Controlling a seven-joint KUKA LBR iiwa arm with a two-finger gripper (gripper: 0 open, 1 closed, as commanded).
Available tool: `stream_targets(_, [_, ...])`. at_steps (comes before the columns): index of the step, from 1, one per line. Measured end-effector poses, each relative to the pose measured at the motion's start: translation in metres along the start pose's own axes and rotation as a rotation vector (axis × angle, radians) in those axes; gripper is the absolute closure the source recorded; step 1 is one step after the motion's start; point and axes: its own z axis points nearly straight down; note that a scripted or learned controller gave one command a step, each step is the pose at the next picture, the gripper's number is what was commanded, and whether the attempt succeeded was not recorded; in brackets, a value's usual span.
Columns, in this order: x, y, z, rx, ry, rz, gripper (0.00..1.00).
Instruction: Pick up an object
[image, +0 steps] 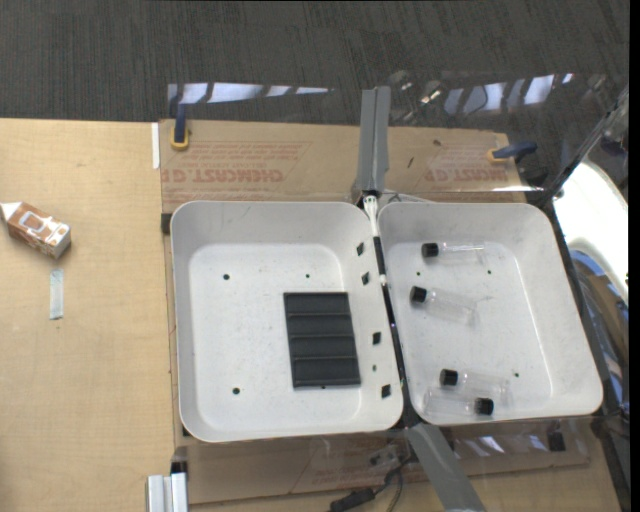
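You see two white bins side by side on the worktop (90, 400). In the left bin (180, 300) a black ribbed block (322, 340) lies flat near the middle. In the right bin (565, 270) four clear vials with black caps lie on their sides: one near the far wall (445, 251), one just below it (436, 301), and two close together near the front rim (449, 377) (484, 406). You cannot tell the hand's state here. A small carton (38, 230) lies well left of the bins

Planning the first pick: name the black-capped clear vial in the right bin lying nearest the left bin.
The vial with its cap beside the divider, second from the top; the other three caps lie farther right.
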Motion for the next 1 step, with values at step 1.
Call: stream_targets(1, [0.0033,-0.0024,0.0022,0.000,0.004,-0.104,1.00])
